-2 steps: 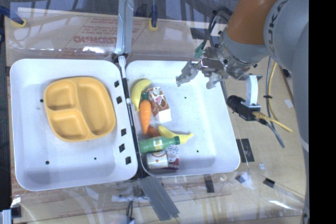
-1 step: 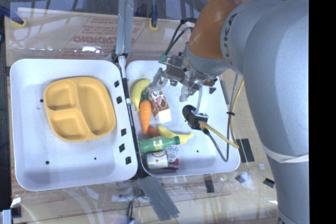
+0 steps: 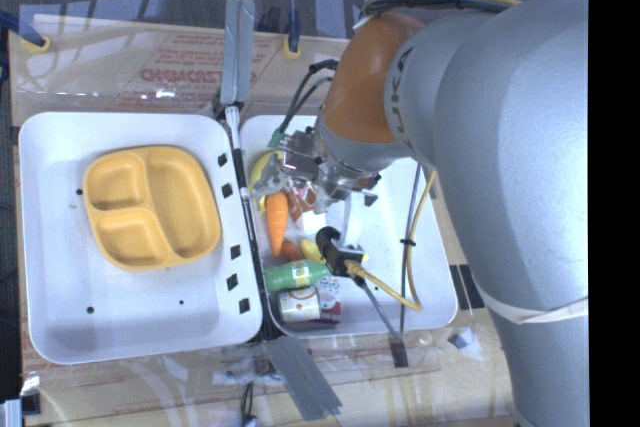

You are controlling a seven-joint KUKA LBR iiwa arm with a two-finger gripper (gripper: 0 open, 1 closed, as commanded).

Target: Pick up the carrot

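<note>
The orange carrot [image 3: 275,221] lies lengthwise along the left wall of the right bin [image 3: 432,245], close to the divider. My gripper [image 3: 302,179] hangs just above and to the right of the carrot's upper end, low over the pile of items. The grey wrist and its orange band cover much of the bin's upper half and hide what lies under them. Nothing can be seen held.
A yellow item [image 3: 262,169] sits above the carrot, and a red piece [image 3: 303,202] lies beside it. A green bottle [image 3: 296,275] and a small can [image 3: 309,307] lie below the carrot. A yellow divided plate [image 3: 150,206] rests in the left bin [image 3: 50,305].
</note>
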